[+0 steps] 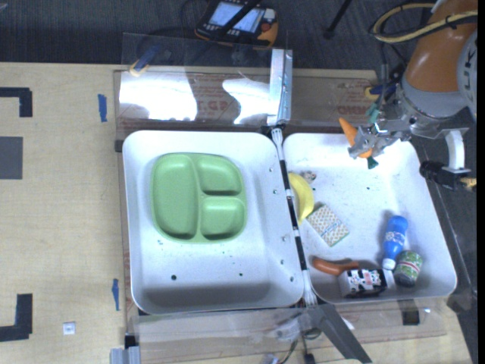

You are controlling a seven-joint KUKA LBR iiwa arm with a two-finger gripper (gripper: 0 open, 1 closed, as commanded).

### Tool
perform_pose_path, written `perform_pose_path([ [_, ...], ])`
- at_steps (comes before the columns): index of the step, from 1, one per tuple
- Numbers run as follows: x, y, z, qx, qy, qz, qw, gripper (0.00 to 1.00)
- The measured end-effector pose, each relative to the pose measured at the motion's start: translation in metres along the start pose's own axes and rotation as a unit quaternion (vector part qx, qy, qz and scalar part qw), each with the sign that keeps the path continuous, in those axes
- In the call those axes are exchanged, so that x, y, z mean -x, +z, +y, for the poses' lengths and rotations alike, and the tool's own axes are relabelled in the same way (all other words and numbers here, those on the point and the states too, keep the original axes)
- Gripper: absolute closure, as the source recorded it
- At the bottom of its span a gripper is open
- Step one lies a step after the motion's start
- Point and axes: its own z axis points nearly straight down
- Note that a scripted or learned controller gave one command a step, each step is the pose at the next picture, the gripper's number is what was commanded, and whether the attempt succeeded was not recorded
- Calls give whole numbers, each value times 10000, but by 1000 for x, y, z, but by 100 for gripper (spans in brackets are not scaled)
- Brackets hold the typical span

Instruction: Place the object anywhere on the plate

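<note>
At upper right of the frame, the gripper (369,144) hangs over the right bin's (432,203) top edge with an orange carrot (350,133) pinched between closed fingers — raised, judged ready for carrying. The green plate (198,196) lies left of centre in the left bin (144,279), its compartments open to receive it. Fingertips are small and blurred; the carrot's lower end is partly hidden — grip depth unclear

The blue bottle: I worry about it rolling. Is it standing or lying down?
Lying down: the blue bottle rests on its side in the right bin, cap toward the near edge.
</note>
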Motion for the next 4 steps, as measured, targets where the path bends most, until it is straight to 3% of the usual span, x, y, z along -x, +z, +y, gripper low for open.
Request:
perform_pose_path([
  [1,-86,-17,-4,-14,-139,12,9999,100],
  [2,-22,54,-57,-26,1951,11,9808,100],
  [3,-112,12,-58,-14,3960,2,9182,100],
  [4,-163,20,-53,-34,3416,2,9398,100],
])
